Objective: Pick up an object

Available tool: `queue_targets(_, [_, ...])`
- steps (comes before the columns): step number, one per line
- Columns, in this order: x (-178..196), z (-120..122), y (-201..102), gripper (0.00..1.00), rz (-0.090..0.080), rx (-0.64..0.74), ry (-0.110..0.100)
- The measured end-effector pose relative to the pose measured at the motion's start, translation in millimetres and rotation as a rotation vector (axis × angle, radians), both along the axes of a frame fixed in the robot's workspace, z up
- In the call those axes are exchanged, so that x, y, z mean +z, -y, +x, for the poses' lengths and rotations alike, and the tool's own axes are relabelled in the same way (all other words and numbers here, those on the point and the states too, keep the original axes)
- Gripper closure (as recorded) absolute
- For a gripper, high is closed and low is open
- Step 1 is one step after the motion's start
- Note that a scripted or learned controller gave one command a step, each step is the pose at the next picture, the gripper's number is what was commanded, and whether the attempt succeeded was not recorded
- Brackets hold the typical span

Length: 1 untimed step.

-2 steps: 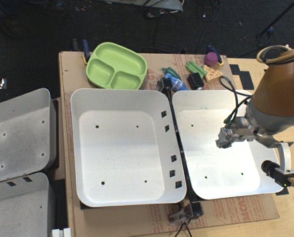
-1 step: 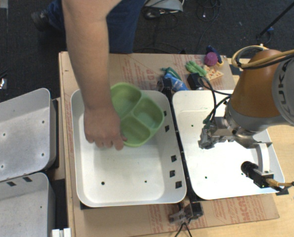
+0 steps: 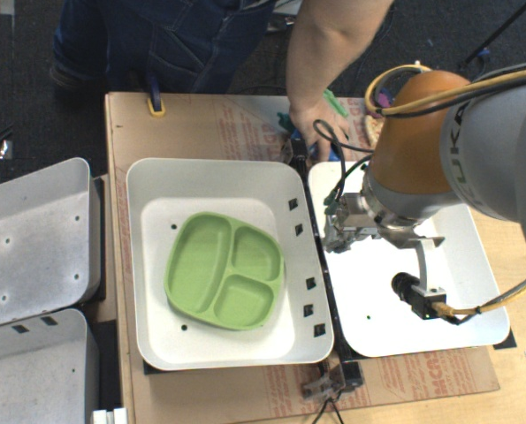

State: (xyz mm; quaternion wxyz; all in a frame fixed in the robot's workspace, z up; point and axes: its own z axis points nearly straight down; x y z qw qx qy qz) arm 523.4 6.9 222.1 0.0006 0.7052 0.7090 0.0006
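Hard to tell fingers' spread on gripper (image 3: 340, 235), low over right bin (image 3: 461, 329) by its left wall; green tray (image 3: 225, 272) flat in left bin (image 3: 148, 263), bare floor all round.

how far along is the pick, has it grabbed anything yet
Nothing looks picked yet. The green divided plate lies flat in the left bin, untouched. In hand: the arm hangs over the right bin, its gripper near that bin's left edge, with nothing visible in it. A person's hand reaches in at the bins' far edge. Left: reach an object, close on it, lift it.
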Motion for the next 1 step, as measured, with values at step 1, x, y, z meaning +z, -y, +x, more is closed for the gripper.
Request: queue_targets(1, [12.0,8.7,-58.5,1.0,0.001,0.003,0.0])
